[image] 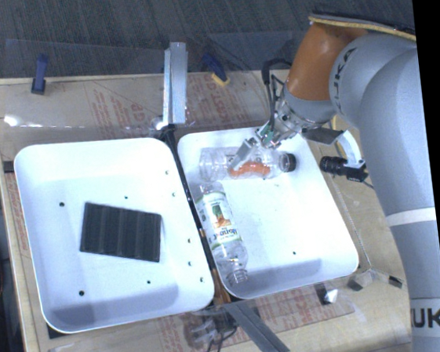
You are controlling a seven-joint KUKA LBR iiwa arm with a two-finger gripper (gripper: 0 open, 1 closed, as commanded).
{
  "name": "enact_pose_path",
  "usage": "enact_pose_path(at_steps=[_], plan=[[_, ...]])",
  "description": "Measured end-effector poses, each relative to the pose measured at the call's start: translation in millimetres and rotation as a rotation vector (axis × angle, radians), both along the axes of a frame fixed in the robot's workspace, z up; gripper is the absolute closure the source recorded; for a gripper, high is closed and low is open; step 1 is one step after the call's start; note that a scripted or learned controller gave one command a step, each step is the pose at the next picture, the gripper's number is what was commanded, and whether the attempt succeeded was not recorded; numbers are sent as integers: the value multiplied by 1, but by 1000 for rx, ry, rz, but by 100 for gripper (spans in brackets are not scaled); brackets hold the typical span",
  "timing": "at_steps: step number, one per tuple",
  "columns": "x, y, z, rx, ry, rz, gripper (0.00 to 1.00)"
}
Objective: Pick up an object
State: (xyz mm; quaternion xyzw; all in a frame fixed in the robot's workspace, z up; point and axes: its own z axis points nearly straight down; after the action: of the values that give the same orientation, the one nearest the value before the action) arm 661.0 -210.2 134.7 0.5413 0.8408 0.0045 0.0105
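My gripper [243, 157] reaches down into the back of the right bin [321, 235], right over an orange thing [252, 171] and a crumpled clear plastic piece [212, 164]. A clear water bottle [221, 230] with a green and orange label lies along that bin's left wall, cap toward the front. Just right of the gripper sits a small dark round object [286, 162]. A flat black ribbed rectangle [121, 231] lies in the left bin [46, 175].
The grey arm with its orange band [314, 62] comes in from the back right, above the right bin's far corner. A metal bar [174, 82] stands behind the divide between the bins. Bare white floor fills the right bin's front right part.
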Motion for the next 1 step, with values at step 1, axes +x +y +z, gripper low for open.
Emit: enact_pose_path(at_steps=[1], plan=[[0, 0, -1, -1, 1, 20, 0]])
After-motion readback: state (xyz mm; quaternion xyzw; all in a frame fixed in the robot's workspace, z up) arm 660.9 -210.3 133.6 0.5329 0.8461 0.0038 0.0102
